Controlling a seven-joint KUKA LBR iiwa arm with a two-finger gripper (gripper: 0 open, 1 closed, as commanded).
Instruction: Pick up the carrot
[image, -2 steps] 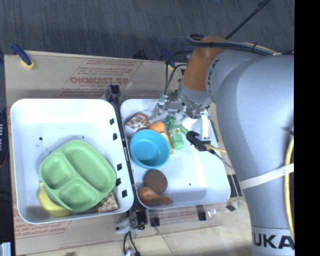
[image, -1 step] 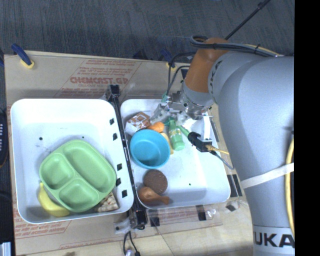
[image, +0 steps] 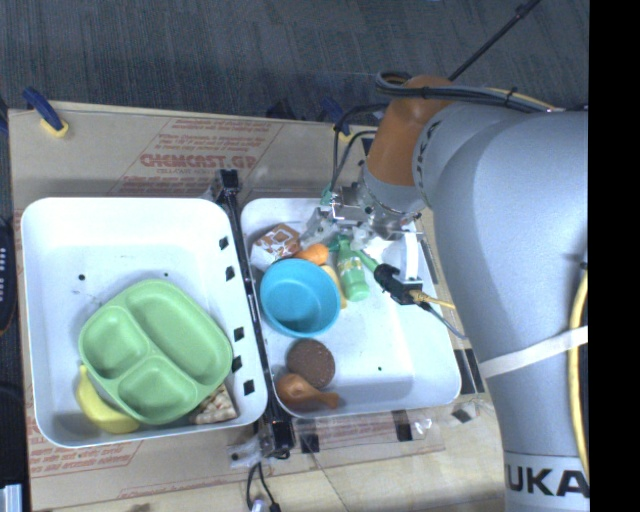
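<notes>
The carrot (image: 316, 254) lies in the right bin (image: 420, 350), touching the blue bowl (image: 299, 296) at its 12 o'clock rim. The end effector (image: 345, 228) hangs just above it, positioned for descent; grip state cannot be determined.

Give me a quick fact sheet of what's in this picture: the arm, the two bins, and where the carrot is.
arm: grey with orange band, reaching in over the right bin
end effector: low over the right bin's far end
carrot: orange, beside the blue bowl's far rim, near the end effector
right bin: blue bowl, green bottle, brown round item
left bin: green divided plate, yellow item under it
</notes>
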